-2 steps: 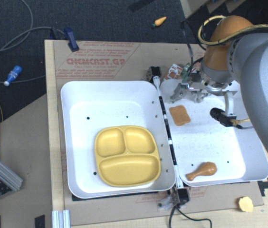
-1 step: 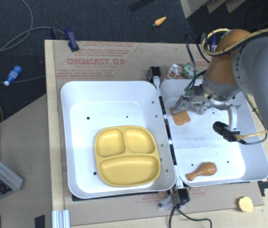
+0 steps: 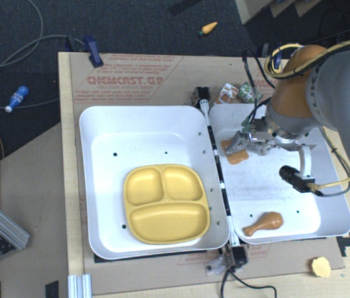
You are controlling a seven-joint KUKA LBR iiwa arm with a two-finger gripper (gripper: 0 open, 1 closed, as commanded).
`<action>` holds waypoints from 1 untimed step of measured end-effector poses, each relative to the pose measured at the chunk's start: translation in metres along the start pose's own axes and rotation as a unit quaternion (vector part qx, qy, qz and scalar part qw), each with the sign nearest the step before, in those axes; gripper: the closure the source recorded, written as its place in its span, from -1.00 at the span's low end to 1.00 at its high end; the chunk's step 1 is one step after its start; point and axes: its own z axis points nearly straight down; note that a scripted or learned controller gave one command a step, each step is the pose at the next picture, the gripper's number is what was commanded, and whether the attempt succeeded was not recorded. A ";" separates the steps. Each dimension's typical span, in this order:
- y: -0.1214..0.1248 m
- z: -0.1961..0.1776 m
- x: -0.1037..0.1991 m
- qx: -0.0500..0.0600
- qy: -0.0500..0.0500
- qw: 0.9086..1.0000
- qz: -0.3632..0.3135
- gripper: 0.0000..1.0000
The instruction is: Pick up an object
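Note:
My gripper (image 3: 243,139) is low over the upper left part of the right bin (image 3: 305,225), close to the divider between the bins. A small flat orange-brown piece (image 3: 236,154) lies on the bin floor right under and beside the gripper tip, touching or nearly touching it. A tan drumstick-shaped toy (image 3: 264,222) lies near the bin's front edge, well apart from the gripper. The grey arm with its orange band (image 3: 296,85) reaches in from the right and covers the bin's upper right part.
The left bin (image 3: 100,129) holds a yellow divided plate (image 3: 166,203). A small packet (image 3: 228,93) and a green item (image 3: 247,92) lie just behind the right bin. A black cable (image 3: 299,179) hangs off the arm over the bin.

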 end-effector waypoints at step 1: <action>0.060 -0.001 0.001 -0.005 -0.001 1.000 -0.002 -1.00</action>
